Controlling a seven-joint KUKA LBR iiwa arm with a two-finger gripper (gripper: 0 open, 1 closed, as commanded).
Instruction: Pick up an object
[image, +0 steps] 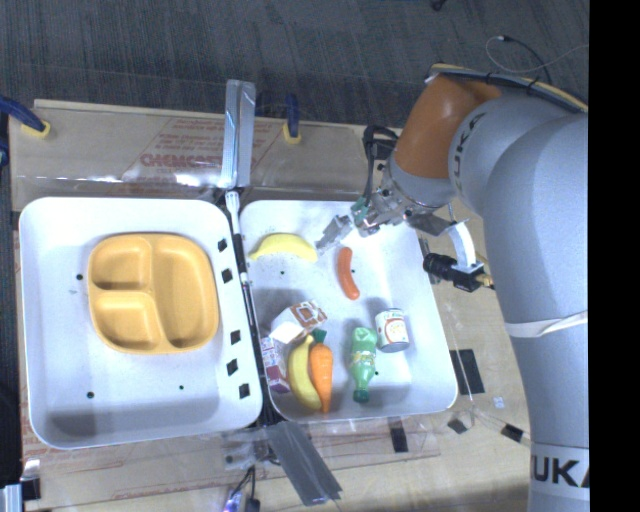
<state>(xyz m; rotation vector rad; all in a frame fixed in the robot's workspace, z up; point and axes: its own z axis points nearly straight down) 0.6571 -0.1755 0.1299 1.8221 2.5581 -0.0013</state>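
My gripper (345, 226) hangs over the back of the right bin (432, 300), just above a red sausage (347, 273) and to the right of a yellow banana half (283, 247). No object shows in it. Toward the bin's front lie a small white carton (299, 319), a whole banana (300, 373), an orange carrot (320, 371), a green bottle (362, 362) and a small can (392, 330). A red and white packet (270, 361) rests against the left wall.
The left bin (50, 400) holds a yellow divided plate (153, 292). A ridge with black clips (240, 320) separates the two bins. The grey arm (520, 200) with its orange band (435, 120) covers the bench's right side.
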